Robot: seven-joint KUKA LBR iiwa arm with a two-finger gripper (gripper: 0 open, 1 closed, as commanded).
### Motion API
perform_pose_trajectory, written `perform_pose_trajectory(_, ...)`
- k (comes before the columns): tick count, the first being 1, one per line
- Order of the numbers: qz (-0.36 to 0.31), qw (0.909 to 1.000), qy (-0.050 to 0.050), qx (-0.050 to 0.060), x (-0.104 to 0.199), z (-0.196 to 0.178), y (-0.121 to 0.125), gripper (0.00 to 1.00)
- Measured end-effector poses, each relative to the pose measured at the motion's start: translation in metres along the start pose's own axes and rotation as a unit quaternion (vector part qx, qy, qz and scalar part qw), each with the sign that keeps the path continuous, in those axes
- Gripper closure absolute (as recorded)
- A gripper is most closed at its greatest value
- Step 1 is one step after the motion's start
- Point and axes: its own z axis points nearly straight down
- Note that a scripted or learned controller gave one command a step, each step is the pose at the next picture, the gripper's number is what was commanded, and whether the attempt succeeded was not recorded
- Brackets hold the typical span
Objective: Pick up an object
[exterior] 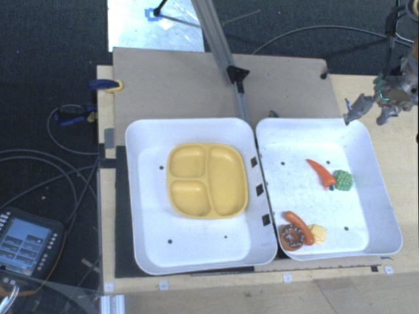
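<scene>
The bench (pixel 275 84) is flat and pale brown, and it carries two shallow white bins side by side. The left bin (pixel 147 241) has smooth walls with rounded corners. In its middle lies a yellow plate (pixel 208 180) with three compartments; it looks like matte plastic with soft, rounded edges. The right bin (pixel 373 195) has the same shape, and its floor has a few small dark dots.

The objects to pick are all in the right bin. A carrot (pixel 320 172), orange and pointed, lies tilted in the upper middle part, and just beside its lower end sits a small green piece with a bumpy surface, like broccoli (pixel 342 180). Near the front wall there is a group: a red-orange sausage (pixel 298 225) lies at a slant, a round brown doughnut (pixel 291 237) touches it on the left side, and a small pale yellow lump (pixel 318 233) is just at the right of them.

The gripper (pixel 370 108) is at the far right corner of the right bin, above its rim, well apart from all the objects. Its two metal fingers are spread apart, and nothing is between them. The carrot and broccoli are the nearest things to it, lower and to the left in the view.
</scene>
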Motion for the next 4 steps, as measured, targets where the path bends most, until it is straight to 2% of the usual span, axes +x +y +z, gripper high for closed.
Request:
perform_pose_trajectory(1, 0.0, 1.0, 0.0, 0.0, 0.0, 0.0, 0.0, 0.0)
perform_pose_trajectory(3, 0.004, 1.0, 0.001, 0.003, -0.003, 0.117, -0.01, 0.0)
perform_pose_trajectory(4, 0.003, 1.0, 0.0, 0.002, -0.008, 0.16, -0.012, 0.0)
